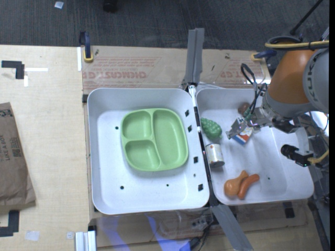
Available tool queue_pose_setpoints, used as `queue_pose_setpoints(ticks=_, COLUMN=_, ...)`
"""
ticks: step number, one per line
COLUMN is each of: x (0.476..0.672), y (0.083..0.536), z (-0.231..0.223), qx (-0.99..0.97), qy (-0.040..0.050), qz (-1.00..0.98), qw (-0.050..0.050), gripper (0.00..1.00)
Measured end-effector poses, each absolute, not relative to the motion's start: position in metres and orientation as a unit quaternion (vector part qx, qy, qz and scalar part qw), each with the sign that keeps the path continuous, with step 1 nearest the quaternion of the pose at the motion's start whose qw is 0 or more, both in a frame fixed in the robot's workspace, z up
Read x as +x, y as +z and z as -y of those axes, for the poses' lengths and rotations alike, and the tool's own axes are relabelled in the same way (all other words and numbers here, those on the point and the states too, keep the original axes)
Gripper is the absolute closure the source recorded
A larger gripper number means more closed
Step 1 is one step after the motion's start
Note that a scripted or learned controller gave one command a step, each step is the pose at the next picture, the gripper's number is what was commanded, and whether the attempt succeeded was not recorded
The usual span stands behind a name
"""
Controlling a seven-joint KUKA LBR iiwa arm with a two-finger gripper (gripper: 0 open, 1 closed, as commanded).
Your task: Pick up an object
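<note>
Green toy (211,128), can (214,155) beside claw (239,132).

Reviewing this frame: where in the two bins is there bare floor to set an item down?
Left bin: bare strips all around the green divided tray, widest along the near wall. Right bin: crowded along its left side by green toy, can, orange toy, gripper; bare near-right floor.

Grey arm (316,82) w/ orange band, black cables, silver metal wrist end
</note>
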State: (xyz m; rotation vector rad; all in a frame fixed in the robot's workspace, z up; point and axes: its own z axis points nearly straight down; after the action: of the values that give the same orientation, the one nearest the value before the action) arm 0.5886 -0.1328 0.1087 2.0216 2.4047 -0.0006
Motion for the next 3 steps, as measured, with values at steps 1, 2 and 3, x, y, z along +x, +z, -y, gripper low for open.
queue_pose_setpoints(ticks=1, x=0.603, y=0.102, z=0.135, qx=0.663, qy=0.0043, qz=-0.748, qw=0.008, gripper=0.0)
queue_pose_setpoints(ticks=2, x=0.62, y=0.102, z=0.13, qx=0.662, qy=0.0037, qz=-0.75, qw=0.009, gripper=0.0)
queue_pose_setpoints(ticks=3, x=0.631, y=0.102, z=0.132, qx=0.663, qy=0.0039, qz=-0.748, qw=0.008, gripper=0.0)
